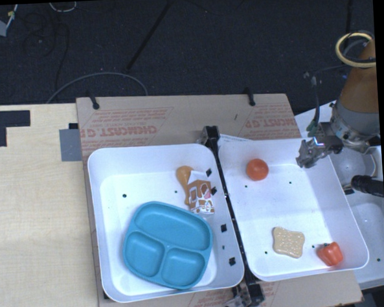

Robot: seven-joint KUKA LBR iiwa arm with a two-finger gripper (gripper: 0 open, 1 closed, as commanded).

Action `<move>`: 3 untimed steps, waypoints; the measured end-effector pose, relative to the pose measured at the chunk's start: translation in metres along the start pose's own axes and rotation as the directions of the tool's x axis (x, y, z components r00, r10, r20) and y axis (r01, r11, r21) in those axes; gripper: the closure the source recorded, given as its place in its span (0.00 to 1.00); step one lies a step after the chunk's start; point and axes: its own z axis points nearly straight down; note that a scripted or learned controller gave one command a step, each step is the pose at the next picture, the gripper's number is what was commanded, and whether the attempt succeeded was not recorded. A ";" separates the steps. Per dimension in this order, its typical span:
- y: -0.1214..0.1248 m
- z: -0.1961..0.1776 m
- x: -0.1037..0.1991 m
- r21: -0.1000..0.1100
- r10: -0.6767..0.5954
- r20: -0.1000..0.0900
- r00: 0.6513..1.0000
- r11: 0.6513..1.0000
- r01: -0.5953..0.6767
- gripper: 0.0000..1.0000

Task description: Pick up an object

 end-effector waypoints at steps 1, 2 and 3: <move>0.000 -0.030 -0.001 0.002 -0.001 -0.001 1.000 1.000 0.001 1.00; -0.007 -0.020 0.044 0.008 -0.001 -0.003 1.000 1.000 0.001 1.00; -0.020 -0.008 0.094 0.008 -0.001 -0.004 1.000 1.000 0.001 1.00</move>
